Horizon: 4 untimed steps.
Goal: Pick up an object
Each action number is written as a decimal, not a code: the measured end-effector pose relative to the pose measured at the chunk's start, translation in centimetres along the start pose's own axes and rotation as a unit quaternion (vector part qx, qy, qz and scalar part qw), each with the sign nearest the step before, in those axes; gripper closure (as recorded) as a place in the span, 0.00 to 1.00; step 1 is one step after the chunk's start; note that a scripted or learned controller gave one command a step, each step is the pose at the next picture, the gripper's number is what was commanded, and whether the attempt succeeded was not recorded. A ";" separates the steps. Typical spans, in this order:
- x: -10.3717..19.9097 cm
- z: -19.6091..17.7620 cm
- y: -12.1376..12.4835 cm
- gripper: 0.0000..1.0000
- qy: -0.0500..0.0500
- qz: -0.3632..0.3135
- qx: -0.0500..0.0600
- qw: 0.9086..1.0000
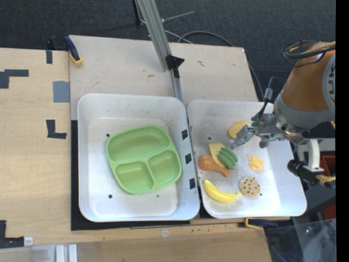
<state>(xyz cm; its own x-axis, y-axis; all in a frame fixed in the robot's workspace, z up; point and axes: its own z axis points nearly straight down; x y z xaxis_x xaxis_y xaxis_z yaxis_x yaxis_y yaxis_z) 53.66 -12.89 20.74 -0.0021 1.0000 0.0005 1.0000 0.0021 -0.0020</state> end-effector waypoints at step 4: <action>0.6 11.8 -2.1 0.00 -0.001 0.001 -0.001 1.000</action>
